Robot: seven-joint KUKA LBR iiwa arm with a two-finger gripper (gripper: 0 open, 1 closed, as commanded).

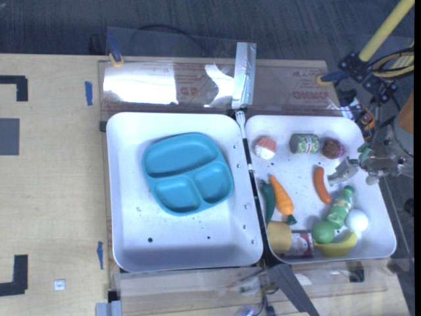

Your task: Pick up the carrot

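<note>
- The gripper (345,170) sits at the right bin's (381,210) right side, low over its floor; nothing shows between its fingers, and whether they are spread or closed cannot be told.
- The carrot (283,197) lies well to the gripper's left and slightly below it in the view, near the bin's left wall, tilted, with its green top (268,201) beside it on the left.
- Just left of the gripper, between it and the carrot, lies an orange chili (321,184).
- Directly below the gripper are a green bottle (339,209), a white egg (358,221) and a banana (339,244), packed together.
- Up and left of it stand a can (304,143), a dark ball (332,148) and a red-white piece (266,147).
- Below the carrot rest a yellow block (279,236) and a red can (301,243).
- The left bin (125,203), far left, holds a blue tray (189,172).
</note>
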